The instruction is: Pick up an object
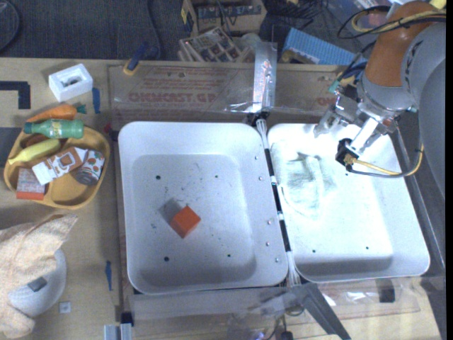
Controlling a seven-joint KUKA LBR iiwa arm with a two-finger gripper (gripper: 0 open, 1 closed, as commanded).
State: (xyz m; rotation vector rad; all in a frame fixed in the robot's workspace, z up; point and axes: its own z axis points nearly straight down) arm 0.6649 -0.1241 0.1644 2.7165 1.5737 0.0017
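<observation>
Orange is the colour to look for: your target, an orange block (186,220), lies on the floor of the left bin (134,190), a little toward seven o'clock from that bin's centre, with a small grey patch touching it on its upper left side. It sits well apart from the arm.

You will find the gripper (338,132) over the right bin (396,261), near that bin's rim at about twelve o'clock, hanging from the grey arm with its orange band (393,59) that comes in from three o'clock. From this slant you cannot tell how wide its fingers stand, and no object shows between them. A yellow cable (382,170) loops out beside the wrist toward four o'clock.

On the right bin's floor, toward ten o'clock, you see a pale, smeared patch (304,179); what it is cannot be made out.

At nine o'clock on the bench stands a yellow bowl (71,197) filled with toy food, including a green bottle (56,129). A white box (71,81) rests above it, and a crumpled cloth (35,250) lies toward seven o'clock.
</observation>
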